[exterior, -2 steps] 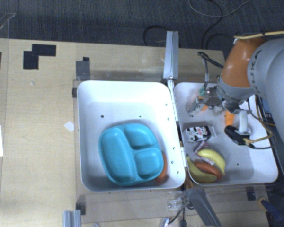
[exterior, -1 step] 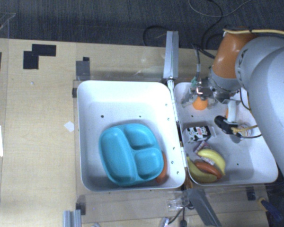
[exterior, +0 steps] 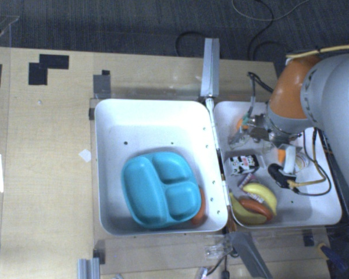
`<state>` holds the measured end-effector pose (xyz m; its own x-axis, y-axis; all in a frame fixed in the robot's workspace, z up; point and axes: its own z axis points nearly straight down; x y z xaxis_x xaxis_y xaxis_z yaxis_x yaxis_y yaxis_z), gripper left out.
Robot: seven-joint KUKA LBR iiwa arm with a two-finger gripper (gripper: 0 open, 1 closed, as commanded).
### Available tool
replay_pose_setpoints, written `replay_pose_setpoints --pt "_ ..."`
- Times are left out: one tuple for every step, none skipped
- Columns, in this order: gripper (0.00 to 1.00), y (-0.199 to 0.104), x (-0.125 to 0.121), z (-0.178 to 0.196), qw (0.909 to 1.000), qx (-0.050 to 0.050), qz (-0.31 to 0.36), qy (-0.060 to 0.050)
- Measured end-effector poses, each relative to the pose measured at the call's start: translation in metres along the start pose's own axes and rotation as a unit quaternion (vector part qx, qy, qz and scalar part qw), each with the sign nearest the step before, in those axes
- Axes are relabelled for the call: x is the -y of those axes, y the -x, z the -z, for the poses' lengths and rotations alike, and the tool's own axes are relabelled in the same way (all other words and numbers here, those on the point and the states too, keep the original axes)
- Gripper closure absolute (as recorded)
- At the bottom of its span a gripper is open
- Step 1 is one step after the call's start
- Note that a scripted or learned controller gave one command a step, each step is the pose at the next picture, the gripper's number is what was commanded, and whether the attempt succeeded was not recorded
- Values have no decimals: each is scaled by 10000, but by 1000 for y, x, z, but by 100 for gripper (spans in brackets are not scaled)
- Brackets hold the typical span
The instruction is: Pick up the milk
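The milk (exterior: 244, 163) is a small carton with black and white patches, lying on its side near the left wall of the right bin (exterior: 323, 214). My gripper (exterior: 248, 131) hangs over the far part of that bin, a little beyond the milk and apart from it. The grey arm with its orange band (exterior: 291, 92) comes in from the right above it. The view does not show anything held in the gripper.
A yellow banana (exterior: 262, 193) and a red-brown sausage (exterior: 255, 207) lie at the near end of the right bin. A small orange thing (exterior: 239, 122) sits by the gripper, and an orange-and-white item (exterior: 288, 156) lies to the milk's right. The left bin (exterior: 151, 118) holds a blue divided tray (exterior: 160, 189).
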<state>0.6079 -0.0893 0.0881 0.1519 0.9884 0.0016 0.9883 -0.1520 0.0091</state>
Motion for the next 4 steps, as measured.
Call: replay_pose_setpoints --pt "0 4 30 0 9758 -12 -2188 11" --pt "0 -1 30 1 9951 9 -991 26" --pt "100 -3 27 12 9952 0 -973 55" --pt "100 -6 5 58 9992 6 -390 -35"
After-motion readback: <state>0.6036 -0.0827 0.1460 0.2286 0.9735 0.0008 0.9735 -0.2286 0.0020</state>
